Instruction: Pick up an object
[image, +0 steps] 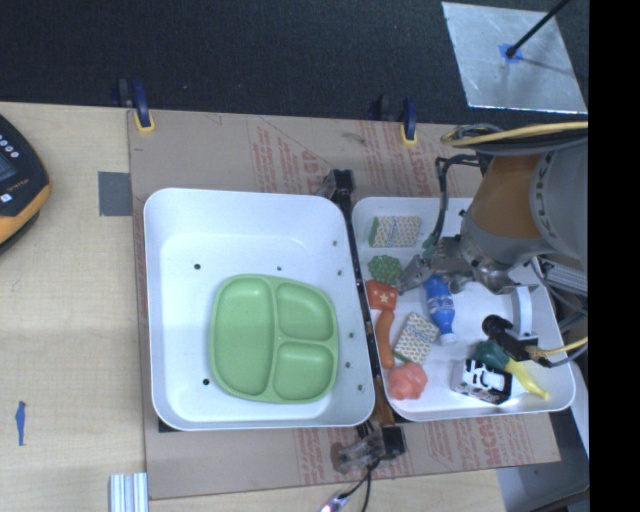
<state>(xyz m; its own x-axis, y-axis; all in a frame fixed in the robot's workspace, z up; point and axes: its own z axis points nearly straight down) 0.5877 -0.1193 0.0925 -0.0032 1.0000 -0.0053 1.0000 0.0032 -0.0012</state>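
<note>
My gripper (424, 268) hangs low over the back half of the right bin (560, 400), at the end of the grey arm with its orange band (505, 195). It is just above a blue bottle (439, 307) and right of a green leafy toy (385, 268). The view does not show anything held in it. Around it lie a patterned pad (397, 231), a red toy (380, 295), an orange carrot (385, 340), a patterned block (416, 337) and a pink lump (407, 380).
The left bin (170, 230) holds a green divided plate (272, 338). A black-and-white toy (485, 380), a yellow banana (527, 380) and a dark green item (490, 352) crowd the right bin's front right corner. Clamps hold the cardboard base.
</note>
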